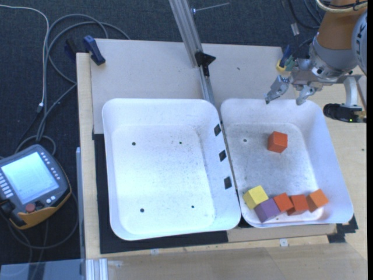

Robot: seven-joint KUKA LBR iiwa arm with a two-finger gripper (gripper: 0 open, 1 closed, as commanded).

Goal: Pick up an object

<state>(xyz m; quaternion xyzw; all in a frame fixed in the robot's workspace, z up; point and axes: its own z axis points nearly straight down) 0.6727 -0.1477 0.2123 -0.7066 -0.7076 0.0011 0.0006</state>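
Orange blocks (278, 142): four; yellow block (254, 196): one; purple block (267, 209): one.

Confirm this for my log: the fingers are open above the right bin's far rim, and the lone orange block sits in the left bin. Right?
Not quite. The lone orange block sits in the right bin, not the left, as the camera view shows. The rest stands: the open fingers are above that bin's far rim.

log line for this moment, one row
gripper: open, holding nothing, above right bin's far rim | lone orange block: mid-bin, untouched | yellow block, purple block, three orange: near edge
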